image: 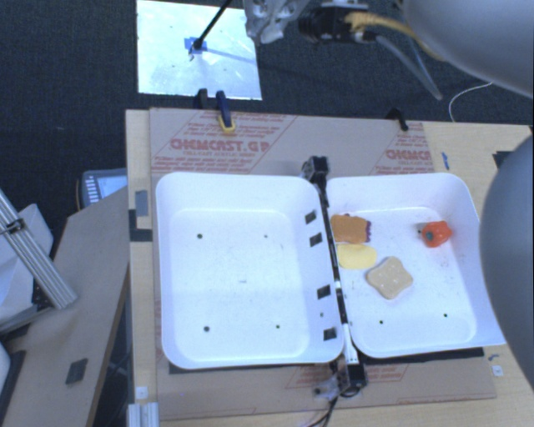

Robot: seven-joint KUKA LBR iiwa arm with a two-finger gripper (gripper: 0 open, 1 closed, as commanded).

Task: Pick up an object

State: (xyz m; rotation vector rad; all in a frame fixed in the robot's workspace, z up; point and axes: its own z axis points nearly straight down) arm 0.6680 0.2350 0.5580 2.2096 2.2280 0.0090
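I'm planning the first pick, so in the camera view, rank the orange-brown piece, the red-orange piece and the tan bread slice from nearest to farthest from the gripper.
The gripper sits at the top edge, above the bins.
1. Orange-brown piece, right bin's upper left, by the divider.
2. Red-orange piece, right bin's upper right.
3. Tan bread slice, lower in the right bin.

Smooth glossy white plastic bins (234,196) on matt printed cardboard sheet (275,138).
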